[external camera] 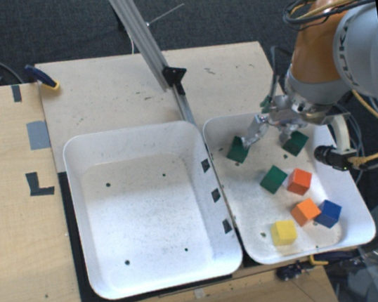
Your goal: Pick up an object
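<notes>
Camera view is looking down on the counter (pixel 131 99), where two shallow white bins are sitting side by side. The grey arm (pixel 342 37) with its orange band is reaching in from the right, and the tool (pixel 270 121) is hanging over the far end of the right bin (pixel 354 231). One finger (pixel 253 131) is stretching out toward the left, its tip touching or just above a dark green cube (pixel 237 151) near the bin's far left corner. Whether the tool is apart or together, I cannot tell; nothing is showing clearly between its fingers.

A second dark green block (pixel 294 143) is lying just beside the tool, toward the bin's right wall, partly under the wrist. Further toward the near edge, a green cube (pixel 273 179) and an orange cube (pixel 299 181) are sitting next to each other near the bin's middle. Another orange cube (pixel 305 211) is touching a blue cube (pixel 329 213) close to the right wall, and a yellow cube (pixel 284 232) is resting near the bin's near edge.

The left bin (pixel 83 199) is sitting against the right one, their walls meeting along the middle. A metal rail (pixel 146 39) is slanting across the counter's far side.
</notes>
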